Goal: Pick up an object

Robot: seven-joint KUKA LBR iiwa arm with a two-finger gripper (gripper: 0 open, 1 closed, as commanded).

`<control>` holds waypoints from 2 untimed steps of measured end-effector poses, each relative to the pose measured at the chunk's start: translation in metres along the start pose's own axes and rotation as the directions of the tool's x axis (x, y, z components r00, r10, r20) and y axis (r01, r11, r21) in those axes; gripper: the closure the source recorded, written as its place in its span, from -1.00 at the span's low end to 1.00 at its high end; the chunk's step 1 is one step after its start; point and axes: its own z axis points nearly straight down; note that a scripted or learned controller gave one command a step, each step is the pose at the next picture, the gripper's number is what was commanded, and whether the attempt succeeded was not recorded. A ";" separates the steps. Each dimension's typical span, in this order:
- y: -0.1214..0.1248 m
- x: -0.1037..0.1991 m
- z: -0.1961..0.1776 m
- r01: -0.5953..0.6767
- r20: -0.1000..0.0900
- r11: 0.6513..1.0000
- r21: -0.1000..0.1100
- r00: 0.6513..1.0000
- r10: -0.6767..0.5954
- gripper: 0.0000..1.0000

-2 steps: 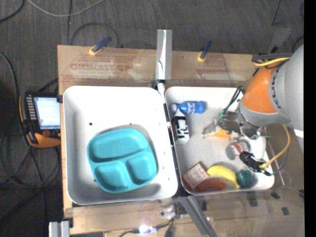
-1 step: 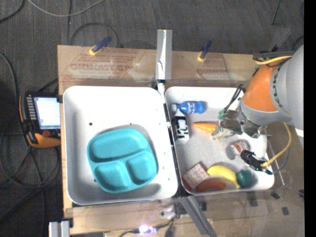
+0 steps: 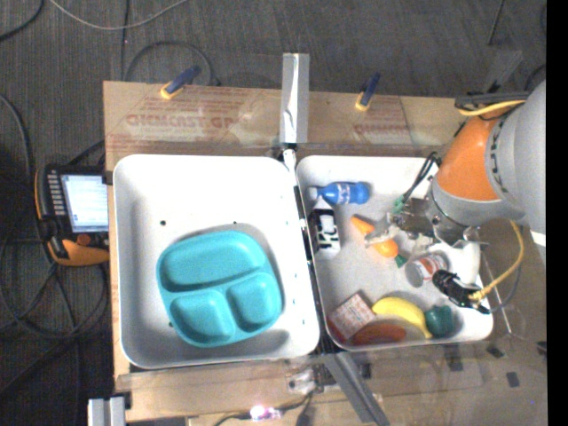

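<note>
White bins, bright contents.
Turquoise divided tray (image 3: 222, 289) in white left bin (image 3: 133, 185); in white right bin (image 3: 330, 313), blue bottle (image 3: 344, 193), orange carrot (image 3: 362, 224), yellow banana (image 3: 401, 311), teal cup (image 3: 441, 319), red-brown sausage (image 3: 380, 333). Brown cardboard counter (image 3: 222, 118) with faded red lettering.

Left bin (image 3: 124, 238): we see open floor along its far and left sides; the teal divided tray (image 3: 220, 285) fills the near centre. Right bin (image 3: 312, 264): crowded. Blue bottle (image 3: 343, 193) at the far left, orange pieces (image 3: 376, 236) mid-floor, banana (image 3: 401, 312), red item (image 3: 380, 333), and green cup (image 3: 441, 319) along the near wall. The arm (image 3: 484, 162) overhangs the right side. Bare floor lies left of centre, possibly narrow.
</note>
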 end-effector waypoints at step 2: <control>0.052 0.001 0.001 0.068 0.007 0.998 0.003 0.998 -0.068 1.00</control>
